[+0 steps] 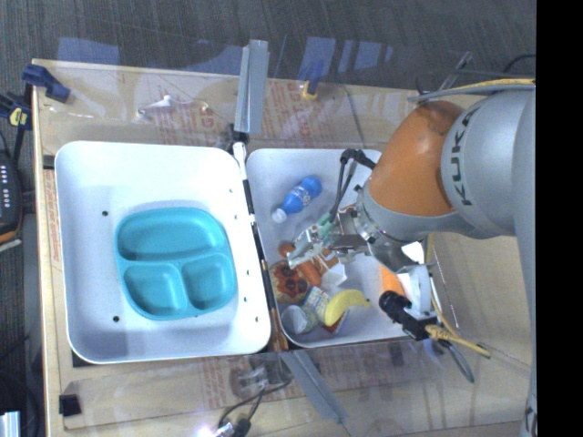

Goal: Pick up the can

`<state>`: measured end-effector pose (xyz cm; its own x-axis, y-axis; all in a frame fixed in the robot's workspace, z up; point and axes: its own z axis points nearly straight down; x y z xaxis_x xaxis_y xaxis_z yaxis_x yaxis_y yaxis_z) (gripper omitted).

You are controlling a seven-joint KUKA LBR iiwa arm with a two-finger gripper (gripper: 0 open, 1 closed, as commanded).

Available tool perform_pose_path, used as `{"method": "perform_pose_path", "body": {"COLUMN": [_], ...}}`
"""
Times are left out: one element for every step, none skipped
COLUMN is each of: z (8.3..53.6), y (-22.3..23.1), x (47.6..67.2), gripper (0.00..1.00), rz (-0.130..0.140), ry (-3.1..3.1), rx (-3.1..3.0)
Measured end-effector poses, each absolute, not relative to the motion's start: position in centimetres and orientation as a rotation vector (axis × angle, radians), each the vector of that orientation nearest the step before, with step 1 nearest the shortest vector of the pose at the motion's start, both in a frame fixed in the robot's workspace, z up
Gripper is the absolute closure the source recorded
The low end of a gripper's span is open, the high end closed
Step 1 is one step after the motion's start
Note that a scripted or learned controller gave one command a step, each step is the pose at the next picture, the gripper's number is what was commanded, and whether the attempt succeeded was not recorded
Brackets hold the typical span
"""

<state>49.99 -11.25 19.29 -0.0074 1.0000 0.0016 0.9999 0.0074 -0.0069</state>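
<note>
Claw, grip state unclear, hovers over one cluttered bin; a second bin to its left; wooden desk on grey carpet; one can just below.

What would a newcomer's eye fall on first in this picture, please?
The big grey arm with its orange band reaches in from the right over the right bin, its claw above a jumble with a blue bottle and a banana. In the left bin lies a turquoise compartment tray.

teal tray — blue bottle (white cap), yellow banana
</note>
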Motion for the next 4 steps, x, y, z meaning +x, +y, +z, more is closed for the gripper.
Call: {"method": "perform_pose_path", "body": {"z": [16.9, 11.7, 11.0, 11.0], "y": [-16.2, -19.7, -20.5, -20.5], "x": [56.2, 60.9, 63.0, 64.4], "gripper": [0.00, 0.00, 0.00, 0.00], "rz": [0.006, -0.025, -0.021, -0.017], "ry": [-2.192, -2.071, -2.116, -2.149], "rx": [-2.245, -2.396, -2.356, -2.327]}}
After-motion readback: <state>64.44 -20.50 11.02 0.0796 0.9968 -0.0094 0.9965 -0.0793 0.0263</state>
